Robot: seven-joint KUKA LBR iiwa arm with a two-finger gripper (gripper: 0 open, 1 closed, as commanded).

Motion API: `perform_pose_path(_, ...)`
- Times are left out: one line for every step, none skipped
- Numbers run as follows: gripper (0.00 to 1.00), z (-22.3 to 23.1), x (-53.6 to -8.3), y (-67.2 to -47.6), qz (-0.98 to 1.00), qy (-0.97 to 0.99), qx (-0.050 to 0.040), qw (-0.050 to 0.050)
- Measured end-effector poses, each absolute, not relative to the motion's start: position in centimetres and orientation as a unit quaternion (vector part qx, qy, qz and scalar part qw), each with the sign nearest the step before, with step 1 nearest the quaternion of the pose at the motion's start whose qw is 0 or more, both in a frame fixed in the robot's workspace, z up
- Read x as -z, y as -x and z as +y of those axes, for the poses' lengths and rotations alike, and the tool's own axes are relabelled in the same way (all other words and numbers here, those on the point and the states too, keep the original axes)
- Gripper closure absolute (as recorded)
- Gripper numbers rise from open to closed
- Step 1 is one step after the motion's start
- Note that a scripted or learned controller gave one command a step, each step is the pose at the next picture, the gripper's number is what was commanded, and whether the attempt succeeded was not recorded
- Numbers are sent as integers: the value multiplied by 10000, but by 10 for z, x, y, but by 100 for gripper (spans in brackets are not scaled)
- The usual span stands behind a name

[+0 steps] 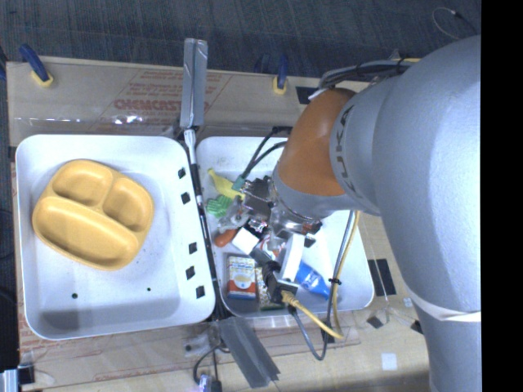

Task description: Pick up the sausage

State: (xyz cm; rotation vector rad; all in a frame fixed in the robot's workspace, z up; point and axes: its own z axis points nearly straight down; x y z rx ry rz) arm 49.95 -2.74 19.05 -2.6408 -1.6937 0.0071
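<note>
The arm reaches in from the right, and its orange band [319, 149] hangs over the right bin [359, 296]. My gripper [261, 247] points down into the clutter in the middle of that bin. A small reddish-brown piece [223, 238], which may be the sausage, lies just left of the gripper by the bin's left wall. It is partly hidden by other items. I cannot tell whether the gripper touches it.
The right bin also holds a yellow item [216, 178], a green item [218, 205], a small orange and blue box [239, 274] and a blue and white packet [308, 278]. A yellow divided plate [91, 212] sits in the left bin [106, 309].
</note>
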Motion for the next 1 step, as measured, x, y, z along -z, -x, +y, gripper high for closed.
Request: perform_pose_path(0, -56, -191, -535, -5408, 8411, -17, 17)
